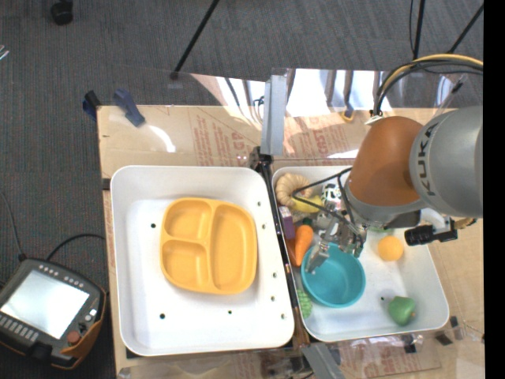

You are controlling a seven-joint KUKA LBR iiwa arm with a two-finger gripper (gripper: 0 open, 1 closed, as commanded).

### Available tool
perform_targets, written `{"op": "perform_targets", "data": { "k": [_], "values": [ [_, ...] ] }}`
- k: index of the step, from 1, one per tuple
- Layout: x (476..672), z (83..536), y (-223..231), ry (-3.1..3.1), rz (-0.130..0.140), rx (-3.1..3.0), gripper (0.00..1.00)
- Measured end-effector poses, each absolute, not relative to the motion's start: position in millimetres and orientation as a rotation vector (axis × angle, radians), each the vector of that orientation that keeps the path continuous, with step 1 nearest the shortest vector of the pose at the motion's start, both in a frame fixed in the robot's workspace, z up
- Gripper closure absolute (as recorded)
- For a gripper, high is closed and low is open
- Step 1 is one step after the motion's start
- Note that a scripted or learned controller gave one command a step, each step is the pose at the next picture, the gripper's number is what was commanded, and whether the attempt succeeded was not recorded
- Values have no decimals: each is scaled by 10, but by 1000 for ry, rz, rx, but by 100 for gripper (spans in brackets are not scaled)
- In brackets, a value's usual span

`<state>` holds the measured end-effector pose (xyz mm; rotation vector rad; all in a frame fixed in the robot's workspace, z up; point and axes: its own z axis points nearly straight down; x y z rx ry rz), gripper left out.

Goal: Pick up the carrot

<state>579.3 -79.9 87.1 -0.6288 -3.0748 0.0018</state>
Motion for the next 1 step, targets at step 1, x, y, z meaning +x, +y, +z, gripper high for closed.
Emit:
{"op": "perform_targets", "data": {
  "k": [1],
  "values": [
    [5790, 873, -803, -3100, 0, -487, 0]
  ]
}}
